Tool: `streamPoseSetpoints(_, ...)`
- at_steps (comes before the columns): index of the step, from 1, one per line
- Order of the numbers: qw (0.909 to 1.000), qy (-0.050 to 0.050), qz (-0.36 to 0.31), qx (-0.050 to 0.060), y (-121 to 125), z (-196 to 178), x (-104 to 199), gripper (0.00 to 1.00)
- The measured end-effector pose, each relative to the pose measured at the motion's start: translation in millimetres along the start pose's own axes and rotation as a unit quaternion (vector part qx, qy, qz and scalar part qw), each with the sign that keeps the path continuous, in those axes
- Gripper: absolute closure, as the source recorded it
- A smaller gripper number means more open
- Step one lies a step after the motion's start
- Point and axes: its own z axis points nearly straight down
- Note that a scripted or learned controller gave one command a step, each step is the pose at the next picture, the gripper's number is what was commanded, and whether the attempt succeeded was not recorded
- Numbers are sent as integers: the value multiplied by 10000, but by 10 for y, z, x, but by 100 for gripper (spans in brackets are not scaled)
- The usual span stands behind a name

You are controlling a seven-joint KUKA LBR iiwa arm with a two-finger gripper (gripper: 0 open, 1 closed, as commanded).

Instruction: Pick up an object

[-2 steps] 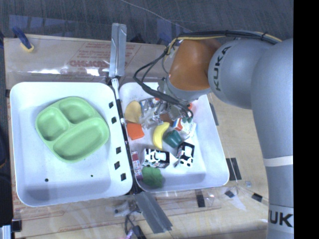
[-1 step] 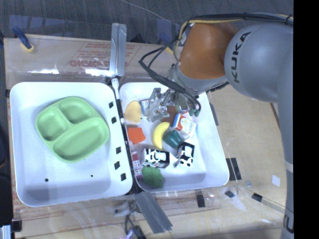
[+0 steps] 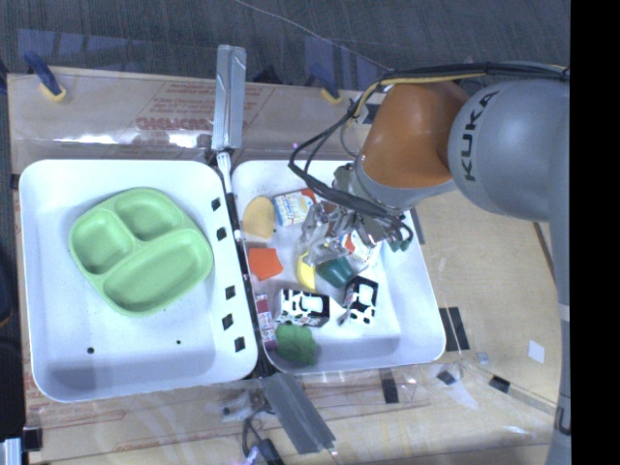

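Camera view looks down on two white bins; the left bin point(image 3: 39, 356) holds a green divided plate point(image 3: 140, 250), and the right bin point(image 3: 417, 308) holds a clutter of small things. The gripper point(image 3: 334, 240) hangs low over the middle of that clutter, and whether it is released or clenched cannot be told, since the wrist and cables cover it. Just beneath it lie a teal block point(image 3: 338, 271) and a yellow piece point(image 3: 306, 273), touching each other. Beside them sit an orange square point(image 3: 264, 263), a pale yellow round thing point(image 3: 258, 218), a small printed carton point(image 3: 292, 206), two black-and-white patterned boxes point(image 3: 305, 306) and a green leafy toy point(image 3: 295, 343) near the front wall. The teal block looks light, stiff and probably smooth, so a grasp across its flat sides seems safest, though crowding neighbours could jam a finger
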Motion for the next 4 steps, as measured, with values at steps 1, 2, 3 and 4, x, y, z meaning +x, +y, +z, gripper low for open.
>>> streamPoseSetpoints(1, 10000, -7, -1, 2, 0, -7, -4, 0)
streamPoseSetpoints(2, 9999, -55, 101, 29, 270, 316, -5, 0)
streamPoseSetpoints(3, 9984, -188, 530, 92, 347, 303, 131, 0)
streamPoseSetpoints(4, 9987, -37, 510, 14, 308, 447, -49, 0)
